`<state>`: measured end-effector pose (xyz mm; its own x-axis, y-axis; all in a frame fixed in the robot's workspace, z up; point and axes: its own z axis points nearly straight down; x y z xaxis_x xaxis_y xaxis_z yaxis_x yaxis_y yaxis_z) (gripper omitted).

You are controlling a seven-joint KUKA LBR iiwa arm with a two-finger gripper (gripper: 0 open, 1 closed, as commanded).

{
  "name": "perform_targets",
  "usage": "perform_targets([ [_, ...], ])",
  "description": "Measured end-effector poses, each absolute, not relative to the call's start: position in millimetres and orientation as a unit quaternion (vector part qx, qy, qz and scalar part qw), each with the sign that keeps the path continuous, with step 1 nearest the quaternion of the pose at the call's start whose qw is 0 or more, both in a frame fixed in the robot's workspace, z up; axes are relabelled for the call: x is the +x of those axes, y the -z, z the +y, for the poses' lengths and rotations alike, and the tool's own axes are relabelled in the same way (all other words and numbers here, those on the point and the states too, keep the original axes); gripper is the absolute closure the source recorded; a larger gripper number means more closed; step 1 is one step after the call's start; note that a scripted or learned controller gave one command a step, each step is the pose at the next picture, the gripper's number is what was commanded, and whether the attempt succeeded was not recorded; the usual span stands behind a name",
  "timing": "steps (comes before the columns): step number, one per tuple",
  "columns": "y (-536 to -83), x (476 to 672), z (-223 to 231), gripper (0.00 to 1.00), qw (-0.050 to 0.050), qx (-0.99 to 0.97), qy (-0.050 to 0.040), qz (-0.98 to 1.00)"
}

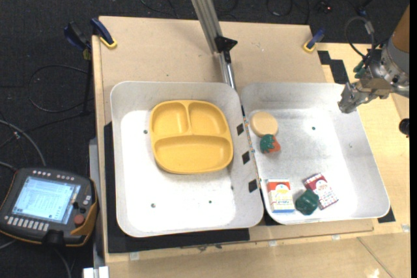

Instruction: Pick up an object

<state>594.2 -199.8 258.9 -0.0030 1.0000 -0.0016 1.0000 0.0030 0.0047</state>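
At the far left, off the bench, a handheld control screen (47,204) lies on the floor. The left bin (130,159) holds a yellow divided plate (191,136). The right bin (345,159) holds the loose things: a round tan disc (264,123) touching a small green and red toy (270,144) near the divider, and along the near wall a small white carton (280,195), a green lump (306,202) and a red and white packet (321,190), close together. The gripper (348,101) hangs over the bin's far right rim, holding nothing visible; whether its fingers are spread or pressed together I cannot tell. Every candidate lies to its left and nearer the camera; the packet looks closest.
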Motion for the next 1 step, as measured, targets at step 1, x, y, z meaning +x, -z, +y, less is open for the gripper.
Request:
perform_targets([
  [1, -261.9, 606.3, -147.3, 1.0, 0.001, 0.704, -0.0013, 0.71],
])
